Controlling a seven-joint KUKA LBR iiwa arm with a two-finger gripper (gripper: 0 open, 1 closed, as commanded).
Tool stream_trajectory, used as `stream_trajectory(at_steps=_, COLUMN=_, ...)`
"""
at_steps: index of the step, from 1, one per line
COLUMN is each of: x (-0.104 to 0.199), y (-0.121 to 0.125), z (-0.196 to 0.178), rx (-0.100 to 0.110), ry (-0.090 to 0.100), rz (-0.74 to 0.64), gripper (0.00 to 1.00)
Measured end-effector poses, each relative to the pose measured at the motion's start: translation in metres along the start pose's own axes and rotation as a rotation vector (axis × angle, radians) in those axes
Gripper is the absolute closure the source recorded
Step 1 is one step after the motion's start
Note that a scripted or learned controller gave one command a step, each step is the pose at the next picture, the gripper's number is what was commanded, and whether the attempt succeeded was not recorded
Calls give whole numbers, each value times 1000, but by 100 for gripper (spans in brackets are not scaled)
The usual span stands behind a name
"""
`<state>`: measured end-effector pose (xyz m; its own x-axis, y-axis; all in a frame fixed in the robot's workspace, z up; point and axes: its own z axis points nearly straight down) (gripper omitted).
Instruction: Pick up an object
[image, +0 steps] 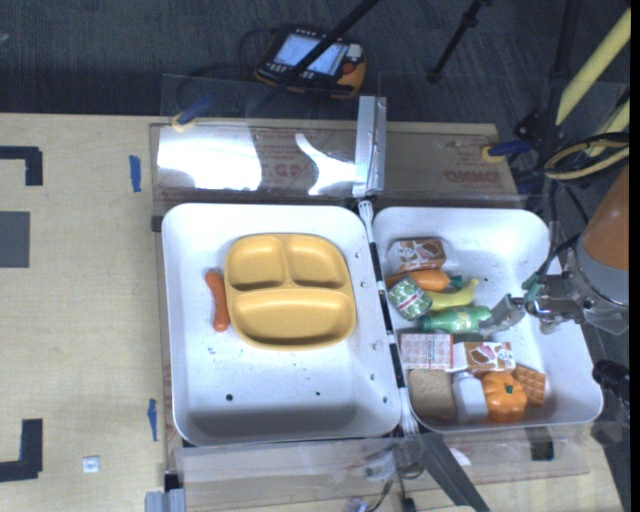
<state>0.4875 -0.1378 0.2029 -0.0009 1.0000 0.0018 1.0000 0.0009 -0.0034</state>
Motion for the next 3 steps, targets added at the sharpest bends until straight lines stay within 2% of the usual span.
stream_trajectory(at_steps=1, x=25, y=58, z=108, rx=-6, ry=-3, rz=-78, gripper=0)
stream_trajectory(at_steps=2, x=25, y=61, z=96, rx=-14, ry=-4, rz=-77, gripper=100)
stream_trajectory(at_steps=3, x=70, y=97, z=18, rx=-4, ry=-3, rz=217, gripper=100)
